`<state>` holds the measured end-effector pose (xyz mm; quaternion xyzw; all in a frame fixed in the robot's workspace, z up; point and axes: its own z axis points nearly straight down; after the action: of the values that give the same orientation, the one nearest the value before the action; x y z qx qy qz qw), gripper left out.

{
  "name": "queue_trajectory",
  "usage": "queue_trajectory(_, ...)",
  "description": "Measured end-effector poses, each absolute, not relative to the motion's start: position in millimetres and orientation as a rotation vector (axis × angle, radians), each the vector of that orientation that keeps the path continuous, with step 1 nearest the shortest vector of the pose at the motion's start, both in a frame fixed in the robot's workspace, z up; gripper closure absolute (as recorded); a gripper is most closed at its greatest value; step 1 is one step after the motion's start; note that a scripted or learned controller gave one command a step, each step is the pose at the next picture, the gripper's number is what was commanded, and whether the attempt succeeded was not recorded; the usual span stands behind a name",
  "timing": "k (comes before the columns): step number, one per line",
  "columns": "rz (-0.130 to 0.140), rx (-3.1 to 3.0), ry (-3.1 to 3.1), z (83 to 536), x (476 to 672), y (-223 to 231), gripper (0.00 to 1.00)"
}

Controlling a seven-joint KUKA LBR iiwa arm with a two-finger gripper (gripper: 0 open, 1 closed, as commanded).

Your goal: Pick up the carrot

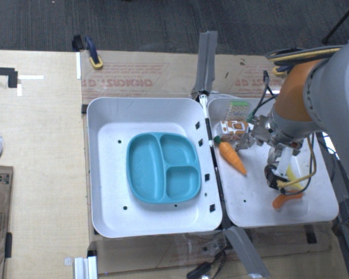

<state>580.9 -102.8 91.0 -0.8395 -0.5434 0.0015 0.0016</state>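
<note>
Gripper (246, 139): low over the right bin (250, 209), at its far left part. Whether it is open or closed cannot be told (the wrist covers it). Nothing is seen held.

Carrot (233, 158): lies on the bin floor just beside the gripper, on the side towards the left bin, green end towards the far wall, tip pointing to the near right.

Small printed carton (231, 127): just beyond the carrot.

Curved orange piece (287, 200): near right part of that bin, well apart from the carrot.

Left bin (104, 156): holds a blue divided plate (163, 167).
</note>
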Motion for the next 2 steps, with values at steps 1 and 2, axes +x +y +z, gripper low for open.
queue_trajectory(1, 0.008, -2.849, -1.317, 90.5, 559.3, -92.0, 0.00)
queue_trajectory(2, 0.083, -2.825, -1.261, 87.2, 628.2, -99.8, 0.00)
